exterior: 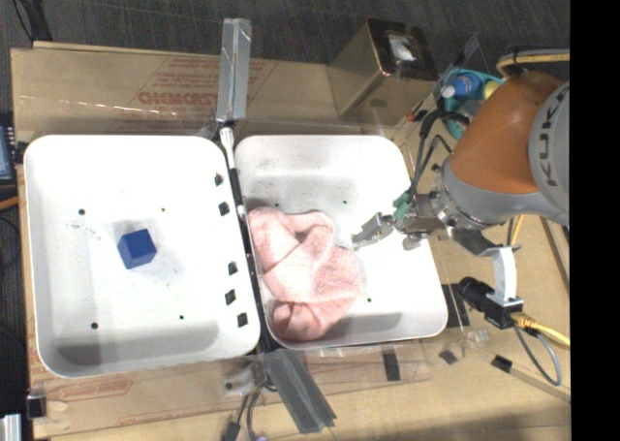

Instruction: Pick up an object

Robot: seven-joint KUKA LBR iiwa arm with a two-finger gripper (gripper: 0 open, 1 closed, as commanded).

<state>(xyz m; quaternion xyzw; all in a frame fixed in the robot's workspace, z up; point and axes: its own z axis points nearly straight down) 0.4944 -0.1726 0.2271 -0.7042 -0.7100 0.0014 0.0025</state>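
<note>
a: where's the gripper (373, 229)?
b: over the right bin (387, 153), just beside the crumpled pink cloth (302, 272). fingers look parted, nothing between them.
a: and the blue cube (137, 246)?
b: alone in the left bin (58, 168).

1. Two white bins are sitting side by side, the left bin (58, 236) touching the right bin (387, 163) along a grey divider bar (233, 71).
2. A brown cardboard sheet (116, 80) is lying under them.
3. A tan box (373, 66) is standing behind the right bin.
4. A yellow cable (542, 332) is trailing at lower right.
</note>
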